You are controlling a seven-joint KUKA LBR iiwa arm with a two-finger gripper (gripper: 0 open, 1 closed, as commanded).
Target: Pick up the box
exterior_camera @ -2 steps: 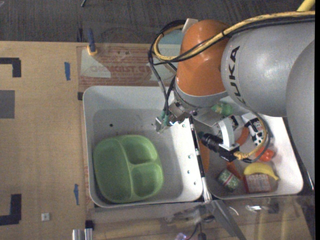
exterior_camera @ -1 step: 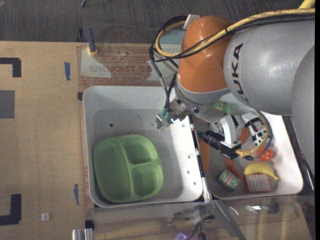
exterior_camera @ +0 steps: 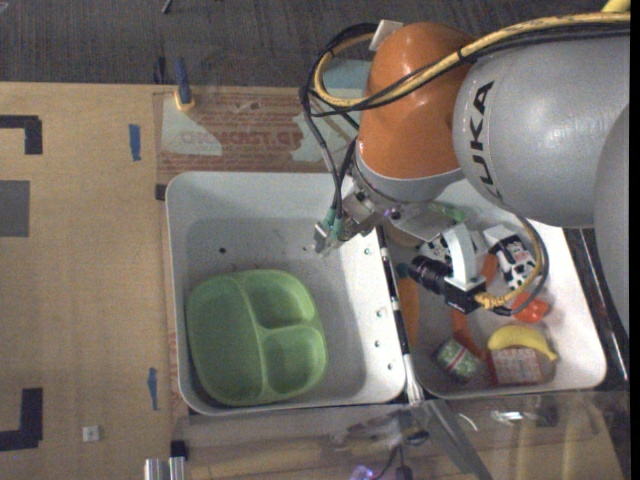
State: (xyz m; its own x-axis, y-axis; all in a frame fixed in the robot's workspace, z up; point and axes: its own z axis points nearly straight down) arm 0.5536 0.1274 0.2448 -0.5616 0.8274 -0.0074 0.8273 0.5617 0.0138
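Nearest the camera, the box [exterior_camera: 519, 366] lies flat in the right bin [exterior_camera: 590, 353], at its front edge, touching a banana [exterior_camera: 522, 341] just behind it and beside a small can [exterior_camera: 456, 359]. The left bin [exterior_camera: 190, 213] holds a green divided plate [exterior_camera: 256, 334]. Farther back, the gripper [exterior_camera: 331, 232] hangs over the left bin's rear; whether the claw is parted or closed cannot be determined, and nothing is seen in it.
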